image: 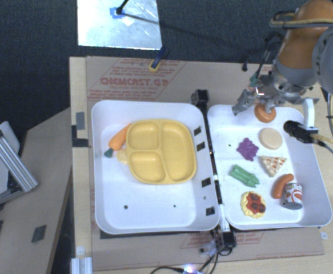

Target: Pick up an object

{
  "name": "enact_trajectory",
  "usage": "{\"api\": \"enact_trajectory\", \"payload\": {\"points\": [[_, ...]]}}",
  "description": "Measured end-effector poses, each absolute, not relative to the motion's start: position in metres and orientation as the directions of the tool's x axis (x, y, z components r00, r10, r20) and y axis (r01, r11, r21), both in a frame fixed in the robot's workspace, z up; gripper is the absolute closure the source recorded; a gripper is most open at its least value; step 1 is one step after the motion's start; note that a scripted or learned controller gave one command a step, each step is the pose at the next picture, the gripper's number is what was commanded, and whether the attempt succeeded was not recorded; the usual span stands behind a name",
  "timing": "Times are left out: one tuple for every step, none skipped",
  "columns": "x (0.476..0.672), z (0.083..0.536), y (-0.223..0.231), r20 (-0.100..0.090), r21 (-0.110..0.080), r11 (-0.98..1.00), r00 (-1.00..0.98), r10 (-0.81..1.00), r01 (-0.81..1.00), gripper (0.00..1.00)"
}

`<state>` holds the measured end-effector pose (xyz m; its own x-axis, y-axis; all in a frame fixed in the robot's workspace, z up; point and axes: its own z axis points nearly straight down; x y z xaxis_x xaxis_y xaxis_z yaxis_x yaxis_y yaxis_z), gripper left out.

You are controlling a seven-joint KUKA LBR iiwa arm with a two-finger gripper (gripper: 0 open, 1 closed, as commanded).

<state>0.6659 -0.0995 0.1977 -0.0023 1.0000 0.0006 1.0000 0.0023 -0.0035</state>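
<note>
One gripper (pixel 256 99) over the right bin's (pixel 320 201) far edge, finger state can't tell, orange round toy (pixel 264 114) just below it, purple grapes (pixel 247 148) nearer the camera.

A single fixed camera looks down from above the bench (pixel 137 76) at a slant, seemingly from its near edge, taking in both white bins: the left bin (pixel 106 153) and the right bin (pixel 315 193) sit side by side across the middle of the frame. It stands far enough back to catch dark floor beyond the bench, while the arm (pixel 315 39) enters at the upper right, partly cut by the frame edge.
</note>
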Motion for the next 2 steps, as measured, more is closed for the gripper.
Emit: {"api": "enact_trajectory", "payload": {"points": [[0.669,0.135,-0.098,0.0,-0.004,0.003,-0.003,1.0,1.0,0.0],[0.667,0.096,-0.1,0.001,-0.014,-0.001,0.001,1.0,1.0,0.0]]}}
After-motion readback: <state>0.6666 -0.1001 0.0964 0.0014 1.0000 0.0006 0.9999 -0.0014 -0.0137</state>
